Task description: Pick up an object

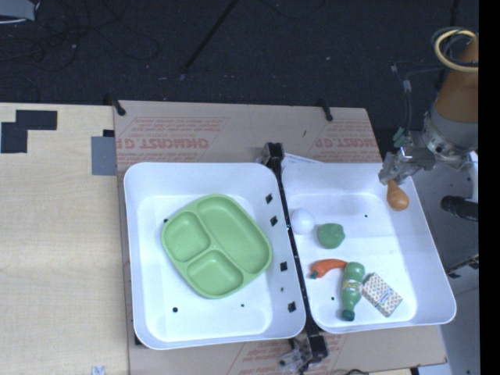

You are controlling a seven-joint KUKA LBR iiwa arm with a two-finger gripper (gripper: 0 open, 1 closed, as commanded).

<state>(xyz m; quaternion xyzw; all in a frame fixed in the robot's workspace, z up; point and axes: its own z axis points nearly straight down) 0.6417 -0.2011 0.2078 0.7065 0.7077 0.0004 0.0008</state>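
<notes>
Orange object (398, 197): small, oval, at right bin's far right rim, about 1 o'clock of that bin; just under gripper tip, touching or nearly so; cannot tell if actually pinched.
Gripper (396, 172): at 3 o'clock side of view, above right bin's upper right corner; grip state cannot tell, too small and blurred.
Arm (455, 108): grey with orange band, entering from 2 o'clock, angled down toward bin corner.
Right bin (434, 281): white, shallow; holds the loose items below.
White ball (302, 222): at 9 o'clock edge of right bin, beside divider.
Green lump (330, 235): just beside white ball, at its 4 o'clock.
Orange-red carrot-like piece (327, 266): mid bin, at 6 o'clock of green lump.
Green bottle (351, 291): lying down, next to carrot-like piece, pointing toward 6 o'clock.
Patterned box (382, 294): small, tilted, touching or just beside bottle at its 3 o'clock.
Left bin (144, 287): white, adjoining right bin on its 9 o'clock side.
Green tray (216, 245): three compartments, centred in left bin, rotated.
Surface (55, 248): light wood at 9 o'clock; cardboard sheet (195, 135) under both bins.
</notes>
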